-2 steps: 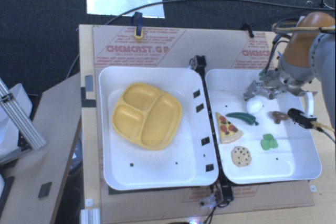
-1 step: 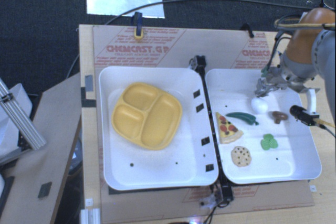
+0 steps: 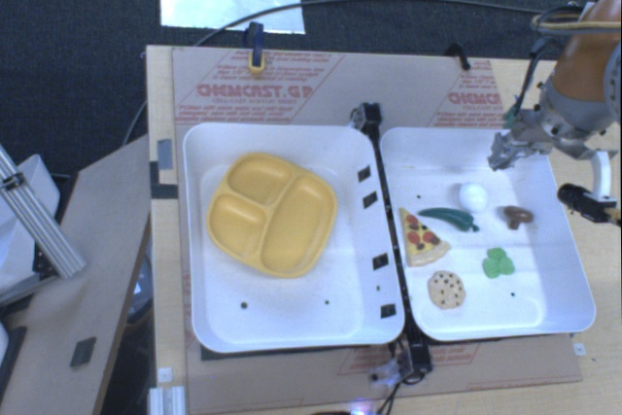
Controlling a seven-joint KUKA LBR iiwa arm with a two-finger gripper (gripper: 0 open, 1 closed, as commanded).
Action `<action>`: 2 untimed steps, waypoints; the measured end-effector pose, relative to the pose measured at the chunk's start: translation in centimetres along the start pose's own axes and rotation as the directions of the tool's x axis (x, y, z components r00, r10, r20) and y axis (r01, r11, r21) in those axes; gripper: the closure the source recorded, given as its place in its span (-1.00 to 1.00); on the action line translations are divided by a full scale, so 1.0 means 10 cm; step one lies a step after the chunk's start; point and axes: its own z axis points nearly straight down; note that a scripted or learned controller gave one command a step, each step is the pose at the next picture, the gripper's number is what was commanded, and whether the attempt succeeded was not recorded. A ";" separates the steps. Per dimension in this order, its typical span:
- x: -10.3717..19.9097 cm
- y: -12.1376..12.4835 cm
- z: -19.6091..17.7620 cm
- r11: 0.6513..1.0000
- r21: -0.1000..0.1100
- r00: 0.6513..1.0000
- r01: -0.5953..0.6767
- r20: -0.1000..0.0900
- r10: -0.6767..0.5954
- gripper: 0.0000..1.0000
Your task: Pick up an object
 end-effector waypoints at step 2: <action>0.04 -0.03 -0.83 1.000 0.000 1.000 0.004 0.000 -0.004 1.00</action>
